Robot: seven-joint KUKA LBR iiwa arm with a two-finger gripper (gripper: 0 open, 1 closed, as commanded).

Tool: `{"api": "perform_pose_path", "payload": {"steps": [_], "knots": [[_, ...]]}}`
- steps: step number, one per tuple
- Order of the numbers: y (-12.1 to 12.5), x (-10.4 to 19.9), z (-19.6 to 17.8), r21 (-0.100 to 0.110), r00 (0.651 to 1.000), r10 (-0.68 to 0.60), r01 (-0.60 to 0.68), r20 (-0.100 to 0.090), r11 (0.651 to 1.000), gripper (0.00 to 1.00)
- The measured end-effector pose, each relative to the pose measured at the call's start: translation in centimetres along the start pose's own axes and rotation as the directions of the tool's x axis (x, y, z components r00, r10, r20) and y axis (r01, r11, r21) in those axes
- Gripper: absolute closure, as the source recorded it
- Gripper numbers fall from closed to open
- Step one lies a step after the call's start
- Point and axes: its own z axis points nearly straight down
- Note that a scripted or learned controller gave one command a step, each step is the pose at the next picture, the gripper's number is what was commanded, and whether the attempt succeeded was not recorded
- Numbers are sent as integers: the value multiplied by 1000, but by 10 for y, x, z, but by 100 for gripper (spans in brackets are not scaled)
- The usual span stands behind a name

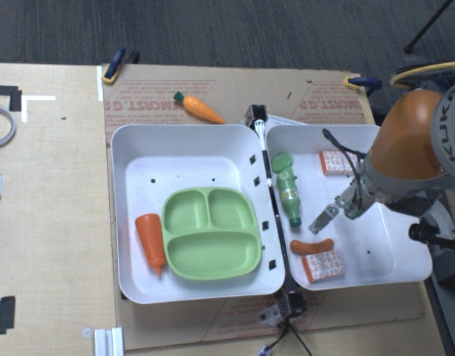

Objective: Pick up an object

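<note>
While red mirrored lettering on the cardboard stays unreadable, a green plate is sitting in the left bin; rightward, the gripper is hovering, fingers apart and empty, just above a sausage beside a green bottle.

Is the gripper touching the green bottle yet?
Apart. The camera view shows white bin floor between the gripper and the green bottle.
</note>
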Motion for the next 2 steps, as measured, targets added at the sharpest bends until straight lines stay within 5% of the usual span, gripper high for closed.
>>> {"api": "perform_pose_path", "payload": {"steps": [1,2], "knots": [[46,-62,33,0,971,241,-241,1,971,0],[78,-95,38,62,996,84,-82,-37,995,0]]}}
